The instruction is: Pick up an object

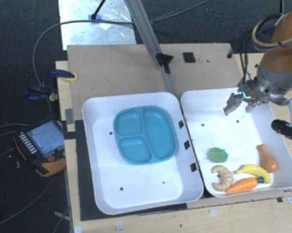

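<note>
- Hovering over the right bin (200, 104), the end effector (240, 104) carries nothing; I cannot tell its state.
- Nothing is picked yet: banana (254, 171), carrot (241, 185) and croissant (221, 177) lie at the bin's near edge.

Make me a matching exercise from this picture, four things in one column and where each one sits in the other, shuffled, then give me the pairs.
Things:
1. blue divided plate
2. green ball
3. carrot
4. gripper

Places:
A. above the far part of the right bin
B. along the near edge of the right bin, just below the banana
C. in the left bin
D. mid right bin, just above the croissant

Pairs: 1-C, 2-D, 3-B, 4-A
</note>
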Robot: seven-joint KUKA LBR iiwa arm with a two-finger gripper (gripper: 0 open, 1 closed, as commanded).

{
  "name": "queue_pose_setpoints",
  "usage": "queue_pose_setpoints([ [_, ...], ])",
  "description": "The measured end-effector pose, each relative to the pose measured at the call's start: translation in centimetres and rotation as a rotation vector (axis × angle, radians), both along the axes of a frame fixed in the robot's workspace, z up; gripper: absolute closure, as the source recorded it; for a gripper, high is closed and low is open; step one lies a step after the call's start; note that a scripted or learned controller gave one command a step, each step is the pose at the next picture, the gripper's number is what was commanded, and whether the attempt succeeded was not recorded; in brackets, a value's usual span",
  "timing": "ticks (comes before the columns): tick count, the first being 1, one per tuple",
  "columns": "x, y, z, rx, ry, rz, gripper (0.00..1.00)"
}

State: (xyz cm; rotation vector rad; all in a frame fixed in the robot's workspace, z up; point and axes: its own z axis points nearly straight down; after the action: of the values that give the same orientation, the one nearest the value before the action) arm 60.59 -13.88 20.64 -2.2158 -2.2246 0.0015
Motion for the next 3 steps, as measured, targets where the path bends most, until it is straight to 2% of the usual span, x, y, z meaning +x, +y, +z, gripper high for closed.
queue_pose_setpoints([
  [1,0.1,0.0,0.1,-0.001,-0.003,0.001,0.00],
  [2,0.4,0.1,-3.9,-0.001,-0.003,-0.001,0.00],
  [3,-0.4,0.6,-8.7,-0.001,0.000,-0.002,0.00],
])
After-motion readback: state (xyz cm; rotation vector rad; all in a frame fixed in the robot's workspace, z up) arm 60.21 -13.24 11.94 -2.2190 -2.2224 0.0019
